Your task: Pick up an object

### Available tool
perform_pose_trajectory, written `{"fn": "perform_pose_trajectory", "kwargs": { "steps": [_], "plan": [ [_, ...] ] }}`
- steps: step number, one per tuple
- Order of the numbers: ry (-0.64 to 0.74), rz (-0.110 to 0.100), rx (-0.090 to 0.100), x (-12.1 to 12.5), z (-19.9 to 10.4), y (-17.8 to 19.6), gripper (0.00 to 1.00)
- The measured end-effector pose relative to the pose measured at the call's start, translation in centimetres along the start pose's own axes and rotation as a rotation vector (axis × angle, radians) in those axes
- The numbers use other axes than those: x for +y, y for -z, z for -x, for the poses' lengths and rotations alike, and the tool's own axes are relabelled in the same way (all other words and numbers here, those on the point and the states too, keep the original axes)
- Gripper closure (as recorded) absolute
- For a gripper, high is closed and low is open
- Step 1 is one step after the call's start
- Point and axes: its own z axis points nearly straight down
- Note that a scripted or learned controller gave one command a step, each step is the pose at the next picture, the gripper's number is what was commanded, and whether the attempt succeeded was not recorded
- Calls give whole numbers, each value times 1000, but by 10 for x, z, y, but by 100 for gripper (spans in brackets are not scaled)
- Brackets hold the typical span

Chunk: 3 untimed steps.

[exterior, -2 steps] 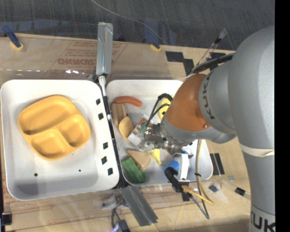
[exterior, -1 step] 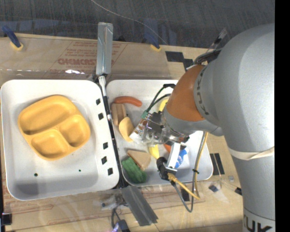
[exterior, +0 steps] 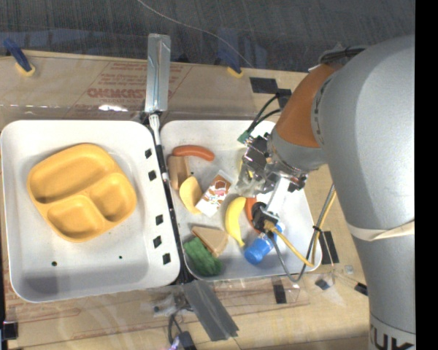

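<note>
Grey arm housing [exterior: 372, 159] sits closest to the lens, with the orange band [exterior: 299, 119] below it leading down to the end effector [exterior: 259, 195], which hangs over the right bin [exterior: 204, 131]. Whether it is released or clenched I cannot tell; cables and brackets hide its tip, and nothing is visibly caught in it.

Taking the banana [exterior: 235, 219] as the landmark: it lies just left of the end effector and looks the likeliest target. Its long axis runs roughly from the bin's far side toward the near side, with a slight curve, one end pointing at the blue cup [exterior: 258, 251] just beside it on the near right. A sandwich wedge [exterior: 210, 239] and a green piece [exterior: 203, 257] sit to its near left. A small carton [exterior: 216, 193] and a yellow slice [exterior: 190, 192] lie close on its far left, and a sausage [exterior: 193, 152] farther off, lying crosswise.

To do this well, I judge the closing direction should cross the banana's width at mid-length, descending straight so the cup and carton are not nudged.

Well left of the banana, the left bin [exterior: 29, 268] holds a yellow divided tray [exterior: 82, 190].
</note>
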Motion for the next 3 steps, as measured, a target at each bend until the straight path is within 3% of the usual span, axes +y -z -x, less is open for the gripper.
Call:
{"fn": "perform_pose_trajectory", "kwargs": {
  "steps": [1, 2, 3],
  "plan": [
    [107, 3, 1, 2, 61, 55, 100],
    [109, 0, 1, 1, 60, 53, 0],
    [115, -1, 1, 1, 59, 63, 100]
  ]
}}
